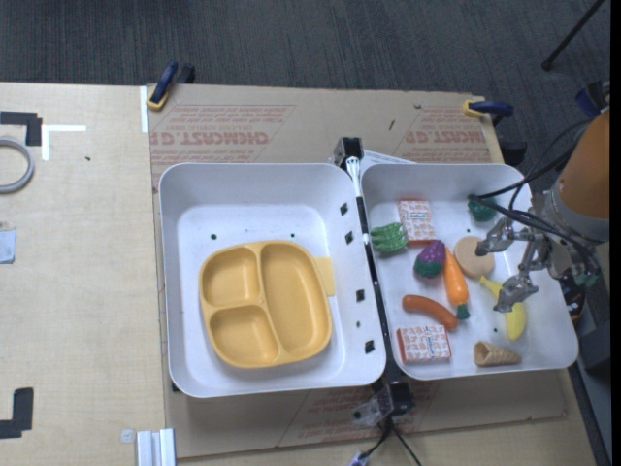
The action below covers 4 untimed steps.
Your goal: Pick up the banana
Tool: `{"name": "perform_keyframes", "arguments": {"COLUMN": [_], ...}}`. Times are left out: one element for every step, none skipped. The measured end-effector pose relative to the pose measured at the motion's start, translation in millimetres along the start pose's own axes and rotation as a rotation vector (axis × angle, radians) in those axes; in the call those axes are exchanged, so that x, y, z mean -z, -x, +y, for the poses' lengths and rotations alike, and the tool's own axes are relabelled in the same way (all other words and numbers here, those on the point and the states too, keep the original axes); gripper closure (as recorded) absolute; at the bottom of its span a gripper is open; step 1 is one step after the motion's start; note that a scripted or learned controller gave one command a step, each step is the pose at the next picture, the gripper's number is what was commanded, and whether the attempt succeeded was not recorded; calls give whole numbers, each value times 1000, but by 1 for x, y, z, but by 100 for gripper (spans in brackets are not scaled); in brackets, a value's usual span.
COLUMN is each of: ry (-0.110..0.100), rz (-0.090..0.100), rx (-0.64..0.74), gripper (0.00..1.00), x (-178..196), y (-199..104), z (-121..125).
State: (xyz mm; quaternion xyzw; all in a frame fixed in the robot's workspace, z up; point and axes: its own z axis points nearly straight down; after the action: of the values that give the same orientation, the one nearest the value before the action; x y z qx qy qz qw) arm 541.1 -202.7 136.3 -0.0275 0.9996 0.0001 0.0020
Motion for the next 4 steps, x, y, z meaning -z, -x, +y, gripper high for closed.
{"name": "perform_keyframes", "arguments": {"ry": [1, 2, 2, 10], "rz": [1, 1, 1, -1], "rx": [404, 818, 1061, 1415], "gripper": [0, 0, 0, 0], "x": [-43, -44, -44, -44], "y": [-25, -24, -52, -18], "z": [-18, 21, 13, -14]}}
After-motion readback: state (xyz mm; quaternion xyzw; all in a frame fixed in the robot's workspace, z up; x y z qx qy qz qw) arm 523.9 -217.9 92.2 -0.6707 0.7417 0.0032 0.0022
